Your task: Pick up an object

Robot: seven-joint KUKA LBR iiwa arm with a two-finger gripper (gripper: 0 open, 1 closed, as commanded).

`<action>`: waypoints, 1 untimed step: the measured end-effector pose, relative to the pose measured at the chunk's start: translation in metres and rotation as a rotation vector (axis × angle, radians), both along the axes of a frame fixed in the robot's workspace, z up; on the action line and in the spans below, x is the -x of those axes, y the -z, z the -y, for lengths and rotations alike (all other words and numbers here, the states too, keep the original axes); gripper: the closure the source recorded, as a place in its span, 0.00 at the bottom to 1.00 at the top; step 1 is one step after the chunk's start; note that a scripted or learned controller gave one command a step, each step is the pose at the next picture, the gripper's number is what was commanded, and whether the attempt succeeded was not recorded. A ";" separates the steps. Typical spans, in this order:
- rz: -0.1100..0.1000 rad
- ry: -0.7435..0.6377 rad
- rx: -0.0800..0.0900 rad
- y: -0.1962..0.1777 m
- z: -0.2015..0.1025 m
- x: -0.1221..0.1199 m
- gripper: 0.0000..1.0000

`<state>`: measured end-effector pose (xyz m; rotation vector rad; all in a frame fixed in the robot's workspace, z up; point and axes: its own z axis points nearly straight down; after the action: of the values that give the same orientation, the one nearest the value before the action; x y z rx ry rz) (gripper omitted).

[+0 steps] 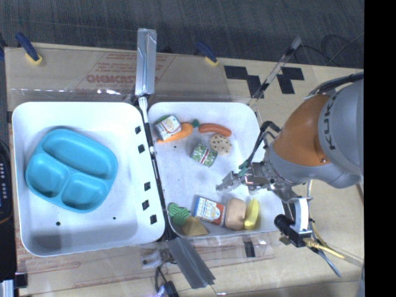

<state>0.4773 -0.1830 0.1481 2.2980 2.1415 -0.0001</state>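
The right bin [185,178] holds several toy foods. At its back lie a small carton [166,127], an orange carrot [180,132], a red sausage [215,129], a cookie [219,143] and a green can [203,154]. Along the front wall sit a green item [179,212], a tan wedge [193,228], a small box [208,208], a tan bun [235,214] and a yellow banana [252,213]. My gripper [236,180] hangs over the right side of this bin, just behind the bun and banana. I see nothing held in it.
The left bin [37,234] carries a blue divided plate [71,169]. A metal divider post [145,60] stands between the bins at the back. The grey and orange arm [315,141] covers the right bin's right rim.
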 end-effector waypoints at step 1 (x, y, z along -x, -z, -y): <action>-0.003 -0.255 -0.003 0.049 -0.033 -0.125 0.00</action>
<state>0.6027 -0.1501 0.0995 2.0101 2.4192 -0.0009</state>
